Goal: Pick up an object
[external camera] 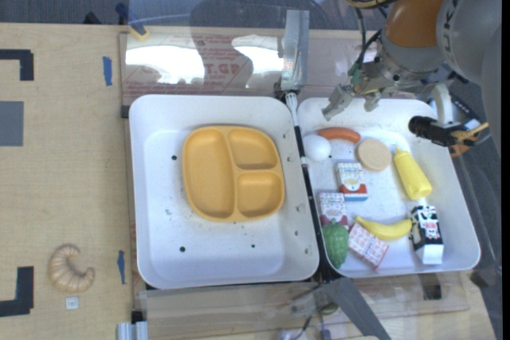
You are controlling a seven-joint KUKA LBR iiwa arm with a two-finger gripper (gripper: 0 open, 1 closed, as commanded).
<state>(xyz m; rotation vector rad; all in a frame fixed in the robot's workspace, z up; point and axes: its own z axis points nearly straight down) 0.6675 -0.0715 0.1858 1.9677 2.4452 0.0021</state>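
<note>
Two white bins sit side by side on the bench, their inner rims touching. The left bin (151,171) holds one yellow three-part tray (233,172), lying toward its far edge, with bare floor along the left rim and the near edge. The right bin (462,207) is crowded: one red sausage (339,134) and one white egg (318,147) near its far left corner, one tan disc (374,154) beside them, one yellow bottle (411,173) toward the right rim, and one banana (384,228) near the front edge. Between them lie three small cartons (351,177), a green vegetable (335,244) by the left rim, and one cow-patterned carton (428,232) at the near right corner. Open floor remains along the far edge. The gripper (356,94) hangs over that far edge, its fingers splayed apart and seemingly holding nothing, though the view there is cluttered. One croissant (70,267) lies on the bench, well clear of both bins.
</note>
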